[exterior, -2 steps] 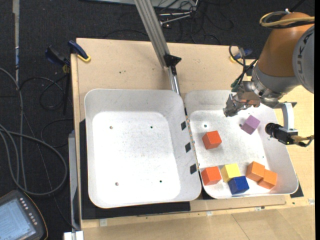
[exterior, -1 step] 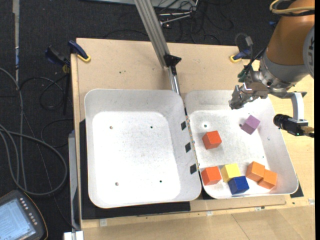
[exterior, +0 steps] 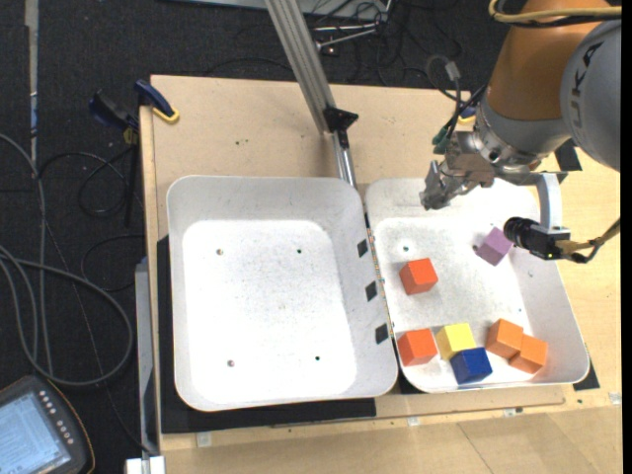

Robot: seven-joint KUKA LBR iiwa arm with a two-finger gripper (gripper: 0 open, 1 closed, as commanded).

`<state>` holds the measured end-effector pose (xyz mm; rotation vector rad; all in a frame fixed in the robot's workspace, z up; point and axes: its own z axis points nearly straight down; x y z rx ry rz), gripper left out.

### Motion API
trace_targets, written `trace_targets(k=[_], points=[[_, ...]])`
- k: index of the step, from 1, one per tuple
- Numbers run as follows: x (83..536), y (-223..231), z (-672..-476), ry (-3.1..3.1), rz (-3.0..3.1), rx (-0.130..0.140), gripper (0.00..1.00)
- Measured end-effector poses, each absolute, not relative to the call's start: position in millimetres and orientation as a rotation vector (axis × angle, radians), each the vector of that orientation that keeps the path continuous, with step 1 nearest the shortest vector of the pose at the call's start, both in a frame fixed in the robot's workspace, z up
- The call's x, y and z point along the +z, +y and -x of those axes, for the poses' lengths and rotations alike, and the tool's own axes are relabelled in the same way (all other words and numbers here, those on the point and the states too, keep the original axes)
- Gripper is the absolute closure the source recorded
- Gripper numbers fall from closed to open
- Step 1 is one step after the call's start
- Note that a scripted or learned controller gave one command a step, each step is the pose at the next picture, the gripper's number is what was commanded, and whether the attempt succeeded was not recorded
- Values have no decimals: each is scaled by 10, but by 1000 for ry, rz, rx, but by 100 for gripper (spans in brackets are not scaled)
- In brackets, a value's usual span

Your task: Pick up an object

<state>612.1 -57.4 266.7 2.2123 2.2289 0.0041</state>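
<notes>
Camera view looks down on a pale wooden bench (exterior: 247, 126) bearing two shallow white plastic bins side by side. The grey KUKA arm with its orange band (exterior: 538, 52) reaches in from the right, and its two-finger gripper (exterior: 437, 197) hangs over the far rim of the right-hand white bin (exterior: 553, 294), carrying nothing that can be seen; how far apart its jaws stand cannot be told from this angle.

The left-hand white bin (exterior: 262, 289) lies well to the gripper's left, with a speckled floor. All the candidates for picking sit in the bin beneath the gripper, so the arm's station over that bin suits the task.

Nearest, just below the gripper and toward the camera, rests an orange cube (exterior: 419, 276), standing alone with free space on every side, probably the easiest grasp. A small lilac block (exterior: 493, 246) lies to the gripper's right, close to a black fitting on the arm. Far beyond the cube, along the near wall, a second orange cube (exterior: 418, 346), a yellow cube (exterior: 456, 339), a blue cube (exterior: 471, 364) and a pair of orange blocks (exterior: 518, 345) crowd together, which would hinder the fingers.

White lettering on the arm's grey housing is cut off and unreadable; no other writing shows.
</notes>
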Motion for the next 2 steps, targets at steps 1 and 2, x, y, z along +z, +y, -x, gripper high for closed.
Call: trace_targets(k=[1,2], points=[[2614,37,-6245,2231,-2211,4,100],[2425,545,-6203,2232,-2216,-2,100]])
